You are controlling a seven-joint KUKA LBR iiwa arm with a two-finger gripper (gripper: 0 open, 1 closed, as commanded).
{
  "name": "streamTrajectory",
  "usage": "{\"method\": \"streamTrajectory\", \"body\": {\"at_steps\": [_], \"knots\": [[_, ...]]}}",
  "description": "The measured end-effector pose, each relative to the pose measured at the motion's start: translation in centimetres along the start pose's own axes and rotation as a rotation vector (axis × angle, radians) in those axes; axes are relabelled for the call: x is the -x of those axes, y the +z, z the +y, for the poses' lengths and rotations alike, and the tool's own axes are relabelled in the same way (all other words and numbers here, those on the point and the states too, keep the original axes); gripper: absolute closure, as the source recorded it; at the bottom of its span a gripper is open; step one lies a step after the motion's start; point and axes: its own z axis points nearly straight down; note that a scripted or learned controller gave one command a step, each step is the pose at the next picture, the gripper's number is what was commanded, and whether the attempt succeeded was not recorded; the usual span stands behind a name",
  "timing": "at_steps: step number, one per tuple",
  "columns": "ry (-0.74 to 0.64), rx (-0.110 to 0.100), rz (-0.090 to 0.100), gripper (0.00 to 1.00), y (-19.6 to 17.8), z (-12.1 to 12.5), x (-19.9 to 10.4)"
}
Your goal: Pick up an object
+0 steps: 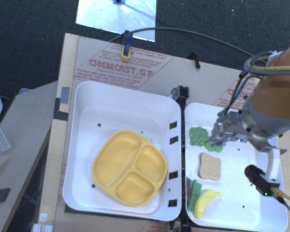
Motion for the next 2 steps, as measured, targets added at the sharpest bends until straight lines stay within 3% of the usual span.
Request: {"method": "streamTrajectory", "body": {"at_steps": [1, 2], "knots": [[0.001, 0.001, 0.0, 1.0, -0.6, 1.6, -5.0], [0.001, -0.002, 0.0, 1.0, 1.1, 2.7, -9.7]]}}
